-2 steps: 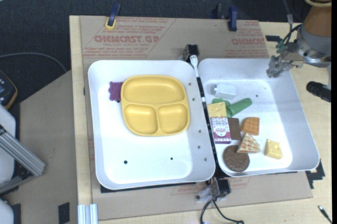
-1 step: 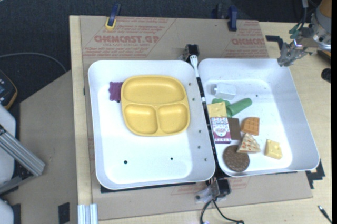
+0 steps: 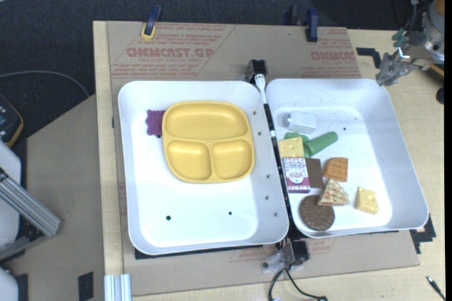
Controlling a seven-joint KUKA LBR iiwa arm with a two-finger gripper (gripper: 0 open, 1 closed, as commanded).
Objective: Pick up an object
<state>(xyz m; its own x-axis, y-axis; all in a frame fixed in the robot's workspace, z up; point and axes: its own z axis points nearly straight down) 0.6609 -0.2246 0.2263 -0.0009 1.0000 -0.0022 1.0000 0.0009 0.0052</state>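
The gripper [image 3: 393, 68] hangs just past the right bin's [image 3: 395, 124] far corner, can't tell its state. The pickable food toys [image 3: 321, 172] sit clustered in that bin, so the arm probably parks outside to keep the camera's view clear.

Left bin [image 3: 141, 151]: yellow divided tray [image 3: 208, 139] fills the upper middle, purple piece [image 3: 154, 121] touching its left edge; lower half open.
Right bin [image 3: 395, 130]: toy food cluster [image 3: 318, 176] crowds the lower left, pieces touching or just beside each other; right side and top edge open.
Pincer [image 3: 393, 66]: above the table past the right bin's upper right corner, apart from everything.
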